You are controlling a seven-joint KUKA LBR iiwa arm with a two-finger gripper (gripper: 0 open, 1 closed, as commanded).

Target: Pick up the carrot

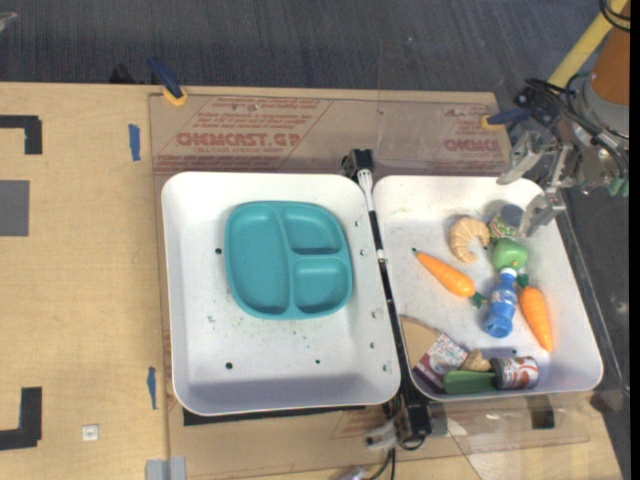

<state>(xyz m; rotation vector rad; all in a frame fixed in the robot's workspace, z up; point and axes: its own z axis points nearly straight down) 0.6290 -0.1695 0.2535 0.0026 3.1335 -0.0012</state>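
Plywood bench [80,298] under two white bins. I see two orange plastic carrots in the right bin [420,203]: one [445,274] mid-bin, another [537,317] by its right edge. Both look light, stiff and slick; I'd pinch the mid-bin carrot across its thick middle. My gripper [540,203] hovers over the far right corner, holding nothing.

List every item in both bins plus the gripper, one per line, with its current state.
teal divided plate: flat in left bin, nothing on it.
left carrot: lying loose in right bin, ungrasped.
right carrot: lying beside blue bottle, ungrasped.
blue bottle: on its side.
croissant: resting near the bin's top.
green toy: loose above the bottle.
can: tipped over at the bottom edge.
gripper: over right bin's upper corner, holding nothing.
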